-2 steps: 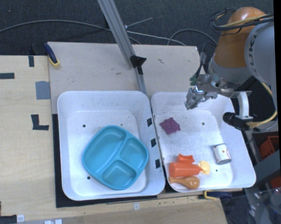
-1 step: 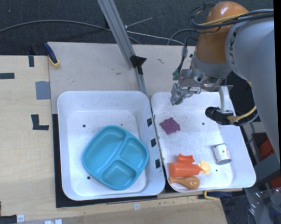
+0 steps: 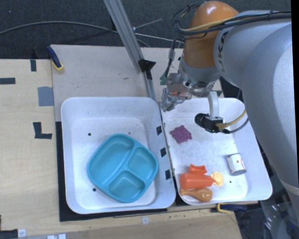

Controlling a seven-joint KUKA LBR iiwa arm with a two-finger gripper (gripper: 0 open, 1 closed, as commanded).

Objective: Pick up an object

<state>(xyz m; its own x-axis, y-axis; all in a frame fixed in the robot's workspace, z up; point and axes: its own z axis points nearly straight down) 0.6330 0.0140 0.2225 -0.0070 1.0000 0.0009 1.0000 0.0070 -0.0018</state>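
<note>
While the grey arm with its orange band reaches in from the right, its gripper hangs over the far left corner of the right white bin; finger state cannot be told. Below it, apart, a flat purple toy piece lies on the bin floor. Near edge: orange plastic toy, tan drumstick-shaped toy, small silver cylinder; left white bin holds a blue three-compartment plastic tray.

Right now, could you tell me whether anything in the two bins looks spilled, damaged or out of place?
Nothing stands out. The blue tray lies flat in the left bin. The right bin holds a purple piece, orange toys and a small can on its side, all loose but intact.
</note>
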